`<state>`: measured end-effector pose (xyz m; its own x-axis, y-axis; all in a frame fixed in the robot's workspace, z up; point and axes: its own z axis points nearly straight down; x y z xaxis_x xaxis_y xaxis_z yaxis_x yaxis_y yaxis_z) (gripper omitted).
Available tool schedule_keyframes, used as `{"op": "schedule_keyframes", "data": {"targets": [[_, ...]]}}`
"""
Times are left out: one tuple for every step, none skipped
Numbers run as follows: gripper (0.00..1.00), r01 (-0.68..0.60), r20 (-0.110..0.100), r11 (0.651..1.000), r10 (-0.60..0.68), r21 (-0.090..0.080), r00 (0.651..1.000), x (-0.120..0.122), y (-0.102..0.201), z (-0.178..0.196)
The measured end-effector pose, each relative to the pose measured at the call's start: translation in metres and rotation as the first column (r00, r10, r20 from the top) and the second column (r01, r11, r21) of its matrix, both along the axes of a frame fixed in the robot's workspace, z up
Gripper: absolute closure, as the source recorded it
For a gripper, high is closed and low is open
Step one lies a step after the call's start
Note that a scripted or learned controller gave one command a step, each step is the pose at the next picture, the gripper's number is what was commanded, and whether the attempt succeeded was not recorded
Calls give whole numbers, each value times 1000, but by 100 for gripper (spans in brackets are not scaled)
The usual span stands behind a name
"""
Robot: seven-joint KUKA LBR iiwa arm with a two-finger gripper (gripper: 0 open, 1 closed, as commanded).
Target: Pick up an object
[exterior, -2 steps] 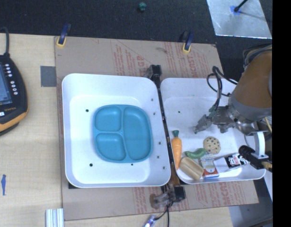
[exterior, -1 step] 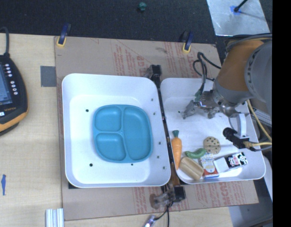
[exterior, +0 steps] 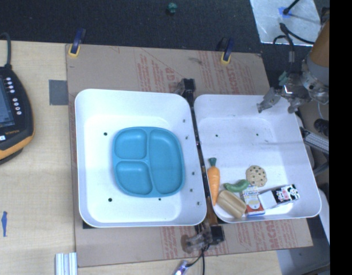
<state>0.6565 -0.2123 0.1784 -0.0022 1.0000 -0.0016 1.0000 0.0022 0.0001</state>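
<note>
Nearest the camera, along the bottom edge of the right bin [exterior: 290, 153], sits the little crowd I could choose from: a toy carrot [exterior: 213, 179] standing along the bin's left wall, a bread roll [exterior: 230, 203] just right of its lower end, a green bean pod [exterior: 237, 185] curled above the roll, a round speckled cookie [exterior: 256, 175] beside the pod, a small red-and-white carton [exterior: 253, 201] below the cookie, and a black-and-white milk box [exterior: 284, 195] lying tilted at the far right of the group. The roll, carton and milk box rest against one another near the bin's bottom rim.

Left of them, the left bin [exterior: 90, 153] holds a blue divided plate [exterior: 148, 160] lying flat in its middle, with three compartments showing.

My fingers [exterior: 277, 102] hover over the upper right corner of the right bin, well apart from the cluster of objects. They are spread wide and grasp nothing; bare white bin floor shows under them. My grey wrist [exterior: 304, 82] runs off toward the right.

Both bins sit on a brown cardboard sheet [exterior: 135, 67] pinned by two clamps [exterior: 76, 42] at its far edge, on the wooden desk [exterior: 27, 211]. An orange-trimmed control pendant [exterior: 7, 110] lies at the desk's left edge.
</note>
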Motion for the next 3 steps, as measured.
{"op": "schedule_keyframes", "data": {"targets": [[0,-2,-6,1000,2,2,1000,-76,54,-70],[0,-2,-4,1000,2,1,1000,-181,0,-87],[0,-5,-2,1000,5,1,1000,-154,78,-87]]}}
